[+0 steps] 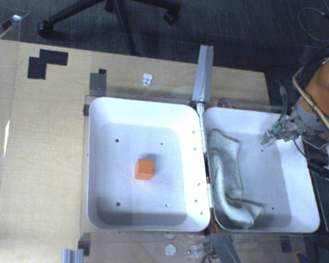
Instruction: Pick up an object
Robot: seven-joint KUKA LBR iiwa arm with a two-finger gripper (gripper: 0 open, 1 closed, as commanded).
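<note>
Orange is the colour of the small cube lying near the middle of the left bin, resting flat on the white floor and touching none of its walls. My end effector hangs over the right bin, up in that bin's far right part, close to the rim at about two o'clock from the bin's centre. From my end effector the cube lies well apart, off toward eight o'clock, with the divider between the two bins standing between us. Whether my fingers are apart or together I cannot tell; they are small and blurred against the white.

In the right bin a grey-green cloth lies crumpled along the left side, running from the far left part down to the near edge, where it folds over on itself. It sits at about seven o'clock from my end effector, near but not touching it. Nothing is seen between my fingers. Both bins rest side by side on the pale wooden table.
</note>
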